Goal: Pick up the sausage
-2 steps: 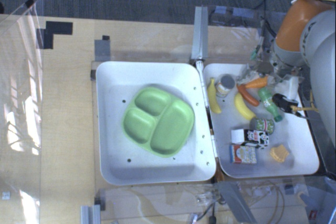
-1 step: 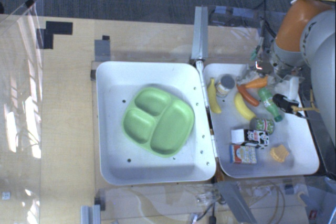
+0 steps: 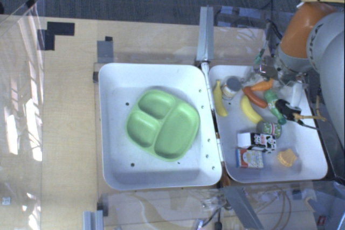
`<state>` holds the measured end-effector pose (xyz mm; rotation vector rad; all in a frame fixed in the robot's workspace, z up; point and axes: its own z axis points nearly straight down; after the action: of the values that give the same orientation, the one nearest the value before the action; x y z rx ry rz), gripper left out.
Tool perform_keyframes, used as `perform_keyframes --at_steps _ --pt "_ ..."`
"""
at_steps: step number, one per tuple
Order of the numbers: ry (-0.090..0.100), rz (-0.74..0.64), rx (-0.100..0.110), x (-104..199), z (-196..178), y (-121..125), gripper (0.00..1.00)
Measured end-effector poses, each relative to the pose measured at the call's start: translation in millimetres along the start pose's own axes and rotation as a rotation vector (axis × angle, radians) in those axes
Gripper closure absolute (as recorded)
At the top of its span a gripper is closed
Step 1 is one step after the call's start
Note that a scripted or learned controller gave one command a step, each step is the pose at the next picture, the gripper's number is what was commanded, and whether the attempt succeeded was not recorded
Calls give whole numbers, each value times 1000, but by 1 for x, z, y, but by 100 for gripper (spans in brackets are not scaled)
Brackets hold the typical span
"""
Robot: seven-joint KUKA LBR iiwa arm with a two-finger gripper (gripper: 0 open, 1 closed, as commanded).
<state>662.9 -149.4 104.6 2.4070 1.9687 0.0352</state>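
From the overhead camera view: sausage (image 3: 254, 98) lying in the right bin (image 3: 318, 169), slanted, just beside the yellow banana (image 3: 249, 110) below it and the carrot (image 3: 262, 85) above, near the grey cup (image 3: 233, 84). Probably light, smooth plastic, rounded and apt to roll or slip; best taken across the narrow middle, clear of the neighbours. Gripper (image 3: 269, 67) at the bin's upper edge, under the orange band; cannot tell its state. Nothing visibly held.
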Motion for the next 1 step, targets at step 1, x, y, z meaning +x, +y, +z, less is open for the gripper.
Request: perform_keyframes --at_steps 1 --pt "14 -4 41 -10 1 15 0"
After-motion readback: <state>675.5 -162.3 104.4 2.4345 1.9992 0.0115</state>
